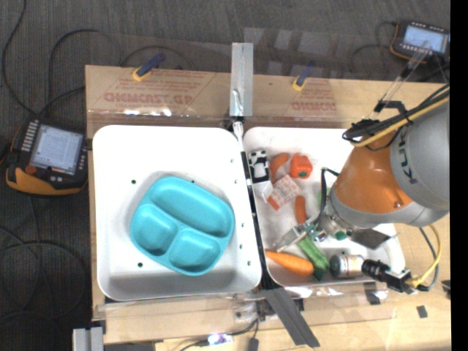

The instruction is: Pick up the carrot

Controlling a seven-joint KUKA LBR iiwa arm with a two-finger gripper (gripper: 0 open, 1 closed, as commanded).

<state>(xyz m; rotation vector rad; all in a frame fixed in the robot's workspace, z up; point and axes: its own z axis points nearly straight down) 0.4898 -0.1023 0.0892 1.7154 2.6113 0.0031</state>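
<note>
I see the carrot (290, 262) lying along the lower edge of the right bin (333, 139), a green item (313, 253) touching its right end. Other small orange pieces sit above. The end effector (313, 234) hangs just above the carrot; I cannot tell its opening. The left bin (117, 152) holds a blue tray (183, 224).

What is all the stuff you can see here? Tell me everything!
shallow white plastic bins: two, white, side by side on the bench
turquoise three-section plastic plate: one, turquoise, in the left bin
long orange toy carrot: one, orange, near front of the right bin
small orange-red toy pieces: several, orange-red, back of the right bin
green toy vegetable: one, green, beside the carrot
handheld control pendants: two, grey-orange, on the floor
robot arm: one, grey with orange band
tool: one, above the green vegetable
</note>
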